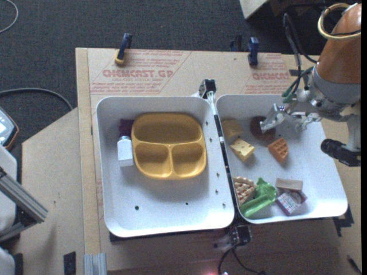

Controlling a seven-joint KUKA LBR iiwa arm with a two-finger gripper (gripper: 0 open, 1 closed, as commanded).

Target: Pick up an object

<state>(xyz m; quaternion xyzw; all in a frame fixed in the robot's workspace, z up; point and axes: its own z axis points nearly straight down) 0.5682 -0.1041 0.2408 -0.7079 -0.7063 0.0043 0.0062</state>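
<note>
Camera view: the metal two-finger claw (274, 121) hangs low in the right white bin (330, 179), right beside a dark brown round cookie-like piece (261, 129); whether it touches or grips it cannot be told, nor how wide it stands. The brown disc lies flat near the bin's far side, beside an orange waffle-textured piece (278, 150).

The arm (344, 50) shows a broad orange band with a pale ring at its top edge, a grey collar below it, black cables looping at ten o'clock, and a silvery metal gripper (279, 119) of angular brackets.
</note>
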